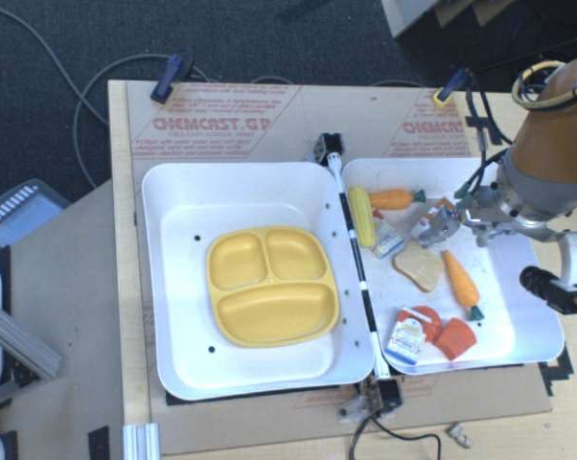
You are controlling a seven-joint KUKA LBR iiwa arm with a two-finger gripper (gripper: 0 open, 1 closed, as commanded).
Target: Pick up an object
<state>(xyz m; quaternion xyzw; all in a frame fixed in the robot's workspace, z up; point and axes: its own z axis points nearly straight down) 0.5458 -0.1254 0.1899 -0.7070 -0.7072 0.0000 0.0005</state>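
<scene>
The right bin holds several toy foods. A yellow corn cob lies along its left wall, with a small orange carrot beside it at the back. A blue and white piece sits just below the corn. A tan bread slice and a longer carrot lie in the middle. At the front are a red and white packet and a red block. My gripper hangs low over the bin's middle, just above the bread slice and right of the blue and white piece.
The left bin carries a yellow divided plate. The grey arm comes in over the right bin's far right corner. A black divider rail runs between the bins. Clamps sit at the board's back edge.
</scene>
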